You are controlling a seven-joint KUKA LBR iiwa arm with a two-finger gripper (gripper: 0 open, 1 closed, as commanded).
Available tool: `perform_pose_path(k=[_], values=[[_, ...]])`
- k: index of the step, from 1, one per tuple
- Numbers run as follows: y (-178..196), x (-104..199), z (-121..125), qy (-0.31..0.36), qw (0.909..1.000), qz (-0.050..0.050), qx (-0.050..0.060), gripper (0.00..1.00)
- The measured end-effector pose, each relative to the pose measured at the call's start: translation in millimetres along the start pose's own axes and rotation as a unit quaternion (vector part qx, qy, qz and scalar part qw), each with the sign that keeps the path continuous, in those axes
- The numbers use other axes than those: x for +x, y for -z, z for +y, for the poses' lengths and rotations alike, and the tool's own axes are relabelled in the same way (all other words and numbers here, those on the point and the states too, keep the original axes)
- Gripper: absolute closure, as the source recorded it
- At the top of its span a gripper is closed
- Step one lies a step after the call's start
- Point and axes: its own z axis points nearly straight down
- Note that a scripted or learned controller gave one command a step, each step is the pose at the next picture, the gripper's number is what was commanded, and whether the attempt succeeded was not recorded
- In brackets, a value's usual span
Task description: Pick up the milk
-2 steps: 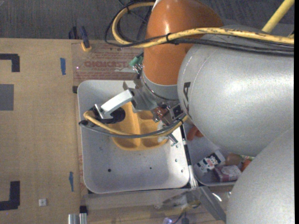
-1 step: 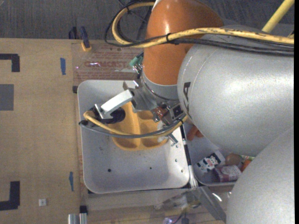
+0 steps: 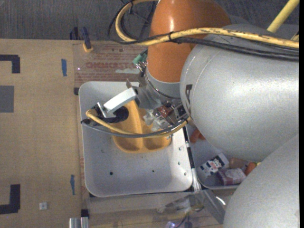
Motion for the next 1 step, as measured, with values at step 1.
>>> perform_pose_path(k=[1], values=[[24.9, 24.2, 24.9, -0.032, 0.9995, 0.000, 0.000, 1.00]])
